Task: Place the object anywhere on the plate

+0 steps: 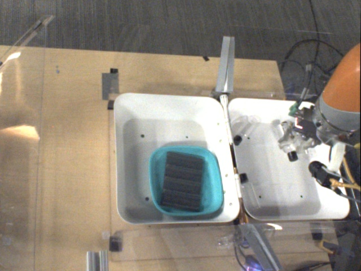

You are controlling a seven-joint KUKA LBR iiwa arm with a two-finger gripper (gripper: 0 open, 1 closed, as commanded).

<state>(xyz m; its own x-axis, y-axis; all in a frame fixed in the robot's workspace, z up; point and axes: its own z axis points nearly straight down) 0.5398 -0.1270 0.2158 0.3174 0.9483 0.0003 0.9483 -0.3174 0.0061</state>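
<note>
The tool [293, 143] hangs over the right bin [271, 199]; its grip I can't tell. Across the divider, the dark ribbed block [183, 180] lies flat on the glossy teal plate [213, 179] in the left bin [130, 151]. Placement looks done; I'd judge only pulling away remains.

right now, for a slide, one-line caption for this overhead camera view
Dark ridged block lies on the teal plate in the left bin; the gripper hangs over the right bin.

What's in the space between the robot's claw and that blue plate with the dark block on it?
In the camera view, bare floor of the right bin, then the bins' adjoining rims, separate the gripper from the plate.
</note>
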